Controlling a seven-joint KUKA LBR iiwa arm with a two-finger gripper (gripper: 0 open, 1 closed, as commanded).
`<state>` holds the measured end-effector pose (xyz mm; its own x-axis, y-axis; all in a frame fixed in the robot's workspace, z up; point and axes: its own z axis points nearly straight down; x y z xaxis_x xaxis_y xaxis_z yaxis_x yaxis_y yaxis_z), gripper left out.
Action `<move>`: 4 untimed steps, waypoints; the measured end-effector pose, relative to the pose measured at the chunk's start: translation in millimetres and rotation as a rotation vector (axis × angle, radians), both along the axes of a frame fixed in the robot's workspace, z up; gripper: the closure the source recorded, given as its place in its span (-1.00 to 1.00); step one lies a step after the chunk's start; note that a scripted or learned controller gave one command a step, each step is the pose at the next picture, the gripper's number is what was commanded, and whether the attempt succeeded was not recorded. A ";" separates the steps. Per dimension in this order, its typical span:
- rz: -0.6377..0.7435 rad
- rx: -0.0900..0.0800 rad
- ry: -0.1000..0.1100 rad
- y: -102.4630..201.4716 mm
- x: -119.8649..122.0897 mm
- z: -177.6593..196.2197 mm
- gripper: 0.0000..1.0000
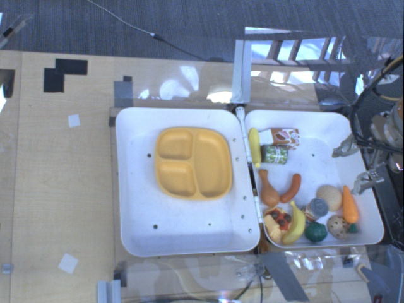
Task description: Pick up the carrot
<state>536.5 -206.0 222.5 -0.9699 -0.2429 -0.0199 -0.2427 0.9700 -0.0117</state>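
Camera view: carrot (350,205) near right bin's (315,122) right wall.
Pale ball (329,196) just left; gripper (355,164) beyond, jaws open.

Orange carrot (350,205), yellow tray (192,163)

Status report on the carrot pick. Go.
End effector at right bin's right edge, nothing between its fingers. Carrot lying in bin, just below end effector. Potato close on carrot's left.

Bright, even overhead light; white glare patches on the pale wooden surface (57,188) just behind the shallow white left bin (136,232), shadows faint, focus slightly soft
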 end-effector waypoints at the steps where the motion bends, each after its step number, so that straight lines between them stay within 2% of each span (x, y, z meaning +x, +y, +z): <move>1: 0.047 0.007 0.020 0.9 -42.9 -76.5 -1.00; 2: -0.183 0.007 0.009 0.7 -32.7 -133.5 -1.00; 3: -0.177 0.005 -0.005 1.3 -28.1 -119.5 1.00; 4: -0.126 0.004 0.004 0.2 -19.2 -34.5 1.00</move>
